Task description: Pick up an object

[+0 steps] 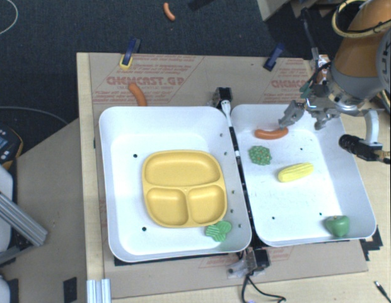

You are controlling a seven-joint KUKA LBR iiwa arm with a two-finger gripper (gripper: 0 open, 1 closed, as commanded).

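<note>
Toys for the picking lie scattered in the right bin (353,188): an orange sausage (271,132) near the bin's 11 o'clock corner, a green broccoli-like piece (260,155) just below it, a yellow corn cob (295,172) near the middle, and a green pepper (337,225) down at 5 o'clock by the front rim. The gripper (306,115) hangs over the back of that bin, at about 12 o'clock, with its fingers (289,115) spread wide and nothing between them; the one finger's tip stands just beside the right end of the sausage, though I cannot tell whether it touches. The arm (362,49) comes in from 2 o'clock, its orange band showing above the wrist. In the left bin (120,169) sits a yellow divided plate (184,187) with three compartments, roughly in the middle, and a small green ridged toy (218,231) lies at the plate's 5 o'clock edge, touching it or nearly so. On the brown board (183,74) behind the left bin, at 12 o'clock, rests another orange sausage (138,94), and a third orange piece (169,11) lies well apart on the dark floor (69,17) beyond the desk. Two blue clamps (128,53) hold the board's far edge.
</note>
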